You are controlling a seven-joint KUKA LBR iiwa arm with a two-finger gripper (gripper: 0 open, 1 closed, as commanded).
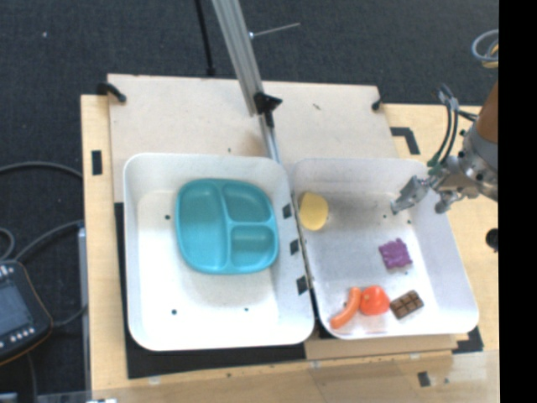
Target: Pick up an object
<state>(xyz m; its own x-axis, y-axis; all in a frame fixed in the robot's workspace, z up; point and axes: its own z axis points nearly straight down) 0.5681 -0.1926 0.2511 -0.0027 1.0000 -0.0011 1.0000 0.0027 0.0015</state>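
Observation:
The right bin (436, 233) holds a yellow round object (314, 211) at its left side, a purple block (394, 253) near the middle, an orange carrot-like toy (361, 304) at the front and a brown chocolate-bar piece (407, 304) beside it. My gripper (425, 196) hangs over the right bin's back right part, above and right of the purple block, with its fingers spread open and nothing between them.
The left bin (151, 309) bears a teal divided plate (226, 226). A slanted metal post (239, 44) rises behind the bins. Cables run along the bench's right edge near the arm (482, 154).

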